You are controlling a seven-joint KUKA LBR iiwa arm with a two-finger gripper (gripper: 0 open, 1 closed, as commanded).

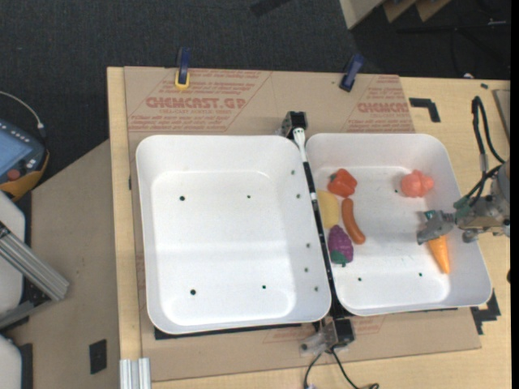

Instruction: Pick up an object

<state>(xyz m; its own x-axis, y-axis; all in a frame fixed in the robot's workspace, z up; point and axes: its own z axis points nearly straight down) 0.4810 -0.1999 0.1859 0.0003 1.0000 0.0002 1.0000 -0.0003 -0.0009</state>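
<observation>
Pincer (pixel 431 227) low beside carrot (pixel 440 254)

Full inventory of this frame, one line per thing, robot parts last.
Shallow white plastic bins: 2, white, side by side on the bench; the toys are all in the right one.
Red pepper-shaped toy: 1, red-orange, right bin, upper left.
Yellow toy: 1, yellow, right bin, against its left wall.
Orange sausage-shaped toy: 1, orange, beside the yellow toy.
Purple toy with green end: 1, purple, below the sausage-shaped toy.
Pink rounded toy: 1, pink, right bin, upper right.
Orange carrot-shaped toy: 1, orange, right bin, near its right wall.
Brown cardboard sheet: 1, brown, under both bins.
Clamps: 2, blue, on the cardboard's far edge.
Gripper: 1, grey, just above the carrot-shaped toy.
</observation>
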